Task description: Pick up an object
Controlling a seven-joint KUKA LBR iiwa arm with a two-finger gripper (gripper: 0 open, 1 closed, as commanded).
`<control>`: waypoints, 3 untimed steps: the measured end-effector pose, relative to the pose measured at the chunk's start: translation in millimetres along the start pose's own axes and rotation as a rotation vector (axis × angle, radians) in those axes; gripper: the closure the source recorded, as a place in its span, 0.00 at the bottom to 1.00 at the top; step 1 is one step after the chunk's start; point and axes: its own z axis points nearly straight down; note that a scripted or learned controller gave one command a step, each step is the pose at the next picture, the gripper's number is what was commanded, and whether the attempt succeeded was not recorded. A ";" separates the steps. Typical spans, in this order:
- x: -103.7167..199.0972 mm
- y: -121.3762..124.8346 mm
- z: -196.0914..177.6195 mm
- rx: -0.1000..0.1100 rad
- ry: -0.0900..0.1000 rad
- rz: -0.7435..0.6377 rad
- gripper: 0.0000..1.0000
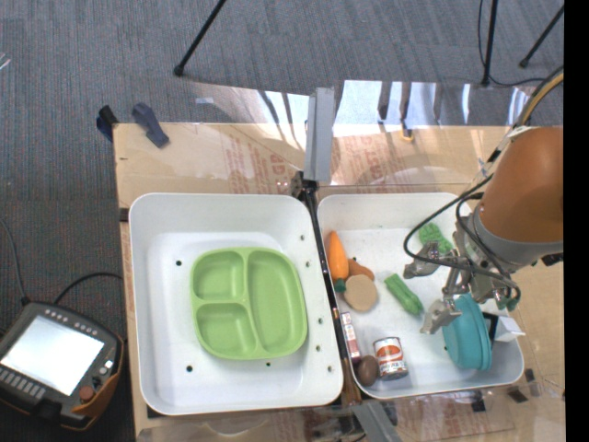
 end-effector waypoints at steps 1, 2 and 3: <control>46.0 9.6 101.8 0.000 0.002 0.154 0.00; -24.5 33.6 98.2 0.016 -0.008 0.247 0.00; -25.3 36.3 90.5 0.013 -0.005 0.243 1.00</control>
